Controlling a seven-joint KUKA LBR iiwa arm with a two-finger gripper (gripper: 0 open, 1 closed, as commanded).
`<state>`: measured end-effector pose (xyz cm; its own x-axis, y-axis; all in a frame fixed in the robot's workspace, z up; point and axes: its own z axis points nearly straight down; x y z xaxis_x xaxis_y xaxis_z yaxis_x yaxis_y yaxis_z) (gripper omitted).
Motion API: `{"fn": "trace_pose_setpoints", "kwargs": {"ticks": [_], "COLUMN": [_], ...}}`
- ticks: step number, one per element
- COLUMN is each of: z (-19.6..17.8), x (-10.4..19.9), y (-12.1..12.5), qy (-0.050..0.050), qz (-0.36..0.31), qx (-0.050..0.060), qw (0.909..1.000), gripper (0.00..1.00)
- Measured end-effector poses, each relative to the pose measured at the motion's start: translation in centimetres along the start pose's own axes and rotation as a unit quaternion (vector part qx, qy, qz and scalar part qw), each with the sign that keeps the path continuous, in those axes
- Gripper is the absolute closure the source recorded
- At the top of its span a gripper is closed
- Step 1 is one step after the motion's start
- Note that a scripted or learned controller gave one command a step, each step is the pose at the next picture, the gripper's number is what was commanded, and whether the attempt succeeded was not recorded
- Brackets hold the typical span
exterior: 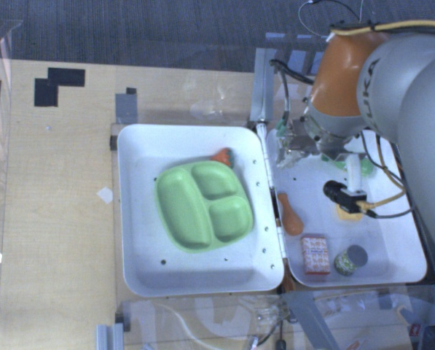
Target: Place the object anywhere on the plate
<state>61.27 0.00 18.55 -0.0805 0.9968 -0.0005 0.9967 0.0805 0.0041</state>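
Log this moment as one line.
end effector: over right white bin | green three-compartment plate: left white bin | orange carrot-shaped piece: right bin

A green three-part plate (205, 204) lies in the left bin (140, 268); the gripper (294, 146) hangs over the right bin (406, 265).

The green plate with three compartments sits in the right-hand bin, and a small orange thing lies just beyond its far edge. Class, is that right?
Not quite. The green plate sits in the left-hand bin, as the camera view shows. The small orange thing does lie just beyond its far edge.
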Motion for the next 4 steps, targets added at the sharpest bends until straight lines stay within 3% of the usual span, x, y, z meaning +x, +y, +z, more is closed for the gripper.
{"fn": "trace_pose_setpoints", "kwargs": {"ticks": [1, 2, 3, 4], "z": [-12.8, -6.4, -4.0, 0.0], "x": [1.6, 0.7, 8.9, 5.9], "y": [5.3, -6.8, -1.4, -5.2], "qy": [0.0, 0.0, 0.001, 0.0], "qz": [-0.002, -0.06, -0.104, -0.191], "qx": [-0.003, 0.0, 0.0, 0.0], "qw": [1.0, 0.9982, 0.9946, 0.9815], "gripper": [1.0, 1.0, 1.0, 1.0]}}
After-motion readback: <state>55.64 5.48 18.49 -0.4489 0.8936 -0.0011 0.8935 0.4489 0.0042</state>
